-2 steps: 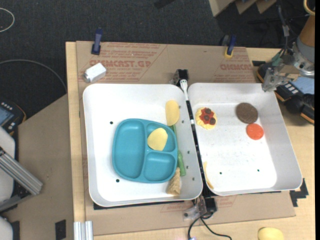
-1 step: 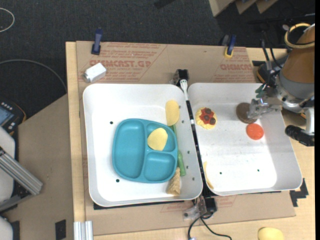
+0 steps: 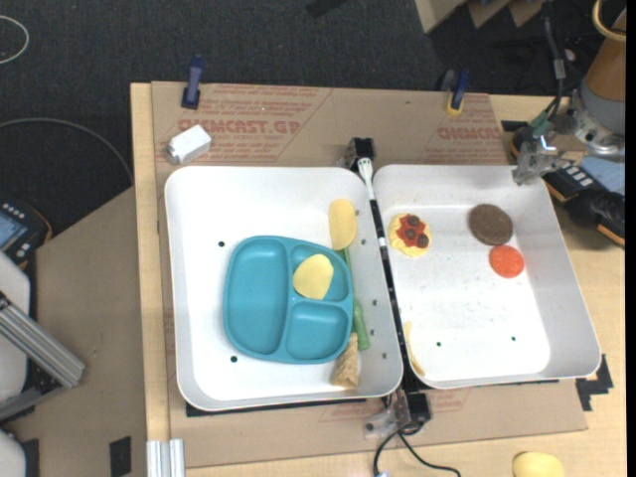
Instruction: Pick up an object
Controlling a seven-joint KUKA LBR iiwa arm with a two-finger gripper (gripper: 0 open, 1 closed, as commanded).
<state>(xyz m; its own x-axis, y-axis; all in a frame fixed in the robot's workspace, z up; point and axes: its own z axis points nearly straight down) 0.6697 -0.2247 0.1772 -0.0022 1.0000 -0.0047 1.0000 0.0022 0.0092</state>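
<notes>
The right bin (image 3: 556, 361) holds a brown round disc (image 3: 490, 224), an orange-red disc (image 3: 507, 261) and a small yellow piece with red dots (image 3: 410, 235). In the left bin (image 3: 194, 266) lies a blue divided plate (image 3: 268, 301) with a pale yellow piece (image 3: 314, 276) on it. A longer yellow piece (image 3: 343, 223) lies just beyond the plate. A green stick (image 3: 358, 321) and a tan chunk (image 3: 347, 367) rest at the plate's right side. My gripper (image 3: 525, 167) hangs over the far right corner of the right bin, apart from every object.
A thin pale strip (image 3: 409, 351) lies against the right bin's left wall. A white block (image 3: 189, 144) and two blue clamps (image 3: 193, 82) (image 3: 457, 90) sit on the cardboard behind the bins. A yellow ball (image 3: 537, 464) lies off the bench's front right.
</notes>
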